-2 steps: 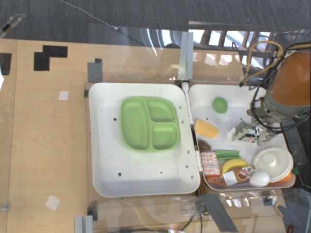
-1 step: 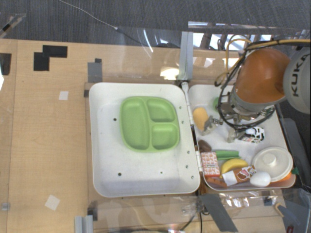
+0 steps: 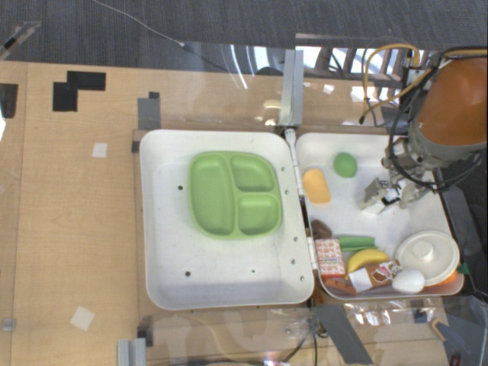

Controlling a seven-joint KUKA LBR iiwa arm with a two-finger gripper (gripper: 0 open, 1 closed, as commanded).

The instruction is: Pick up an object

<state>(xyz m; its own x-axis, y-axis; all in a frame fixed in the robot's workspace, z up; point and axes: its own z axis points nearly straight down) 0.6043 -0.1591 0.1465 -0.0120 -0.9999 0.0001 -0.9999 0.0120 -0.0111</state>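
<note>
**Gripper over the right bin, nothing between its fingers**

We see the gripper [image 3: 390, 193] hanging over the right bin [image 3: 328, 145], its fingers spread apart with nothing held between them. Left of it we find a green ball [image 3: 345, 164] and, nearer the divider, a yellow-orange lump [image 3: 316, 185]. At the near end of that bin we make out a banana [image 3: 367, 259], a green stick [image 3: 356, 242], a small printed box [image 3: 329, 257] and a white bowl [image 3: 427, 255]. In the left bin [image 3: 164, 280] lies a green divided plate [image 3: 233, 194].
</note>
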